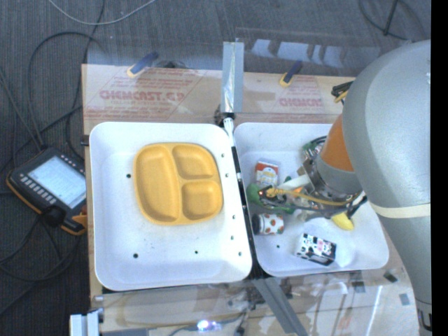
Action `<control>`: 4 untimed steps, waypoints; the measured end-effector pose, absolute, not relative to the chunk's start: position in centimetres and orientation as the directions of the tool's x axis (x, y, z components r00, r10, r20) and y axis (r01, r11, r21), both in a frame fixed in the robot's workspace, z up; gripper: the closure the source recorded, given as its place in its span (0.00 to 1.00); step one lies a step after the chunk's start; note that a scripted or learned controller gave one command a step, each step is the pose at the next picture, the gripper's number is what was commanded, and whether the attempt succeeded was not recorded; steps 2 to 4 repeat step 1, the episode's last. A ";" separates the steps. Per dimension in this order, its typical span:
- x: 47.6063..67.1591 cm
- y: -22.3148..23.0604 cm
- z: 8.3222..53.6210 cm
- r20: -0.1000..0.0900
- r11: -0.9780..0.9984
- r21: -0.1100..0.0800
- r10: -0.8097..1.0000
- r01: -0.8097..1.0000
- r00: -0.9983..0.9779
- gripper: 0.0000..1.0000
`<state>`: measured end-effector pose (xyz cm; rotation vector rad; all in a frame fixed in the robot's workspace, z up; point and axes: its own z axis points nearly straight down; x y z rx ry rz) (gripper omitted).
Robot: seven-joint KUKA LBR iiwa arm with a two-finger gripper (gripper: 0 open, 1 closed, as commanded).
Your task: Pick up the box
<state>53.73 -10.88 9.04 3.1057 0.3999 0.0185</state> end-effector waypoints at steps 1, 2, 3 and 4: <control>48.5 -1.8 18.0 -0.008 -0.864 -0.005 0.504 0.503 0.864 1.00; 48.5 -1.8 18.0 -0.008 -0.864 -0.005 0.504 0.503 0.864 1.00; 48.5 -1.8 18.0 -0.008 -0.864 -0.005 0.504 0.503 0.864 1.00; 48.5 -1.8 18.0 -0.008 -0.864 -0.005 0.504 0.503 0.864 1.00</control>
